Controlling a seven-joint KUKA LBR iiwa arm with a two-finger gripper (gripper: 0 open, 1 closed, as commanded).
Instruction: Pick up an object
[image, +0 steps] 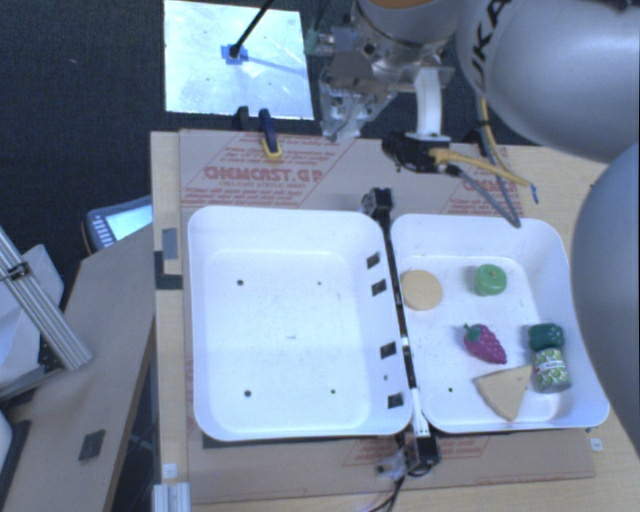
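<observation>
Gripper (340, 110) at top centre of frame, above bins, blurred; jaws' state unclear. Right bin (570, 262) holds round cracker (421, 290), green disc (490, 279), grape bunch (485, 342), wedge (503, 390), small bottle (548, 358).

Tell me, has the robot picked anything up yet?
Not yet, it seems. The gripper sits high above the back of the bench, away from the bins. All five items lie in the right bin: cookie, green piece, berry, wedge and bottle. The whole pick is left.
</observation>
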